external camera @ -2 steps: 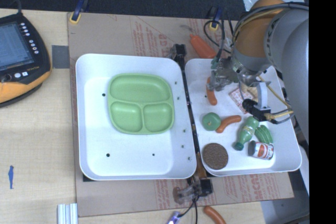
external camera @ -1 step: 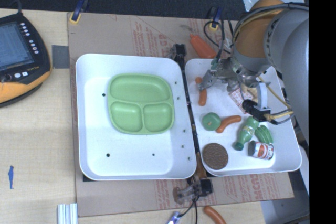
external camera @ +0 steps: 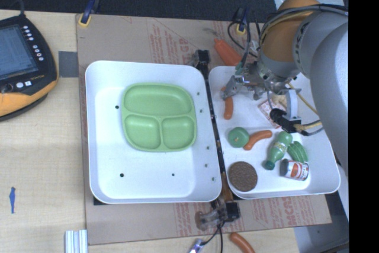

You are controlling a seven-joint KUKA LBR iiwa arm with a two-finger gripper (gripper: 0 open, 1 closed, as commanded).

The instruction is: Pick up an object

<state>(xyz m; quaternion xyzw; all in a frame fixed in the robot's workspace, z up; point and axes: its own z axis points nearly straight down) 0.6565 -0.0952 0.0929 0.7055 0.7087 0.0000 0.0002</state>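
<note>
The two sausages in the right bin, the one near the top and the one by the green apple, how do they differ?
The upper sausage lies nearly straight up and down in the view, while the lower sausage lies slanted and slightly curved. The upper sausage sits just below the tool, near the bin's left wall; the lower sausage sits mid-bin beside the green apple. The upper one looks shorter. Both are orange toy sausages lying flat in the right bin.

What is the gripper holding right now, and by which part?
Cannot tell. The gripper sits low in the right bin just above an orange sausage, but no thing shows between its fingers.
</note>
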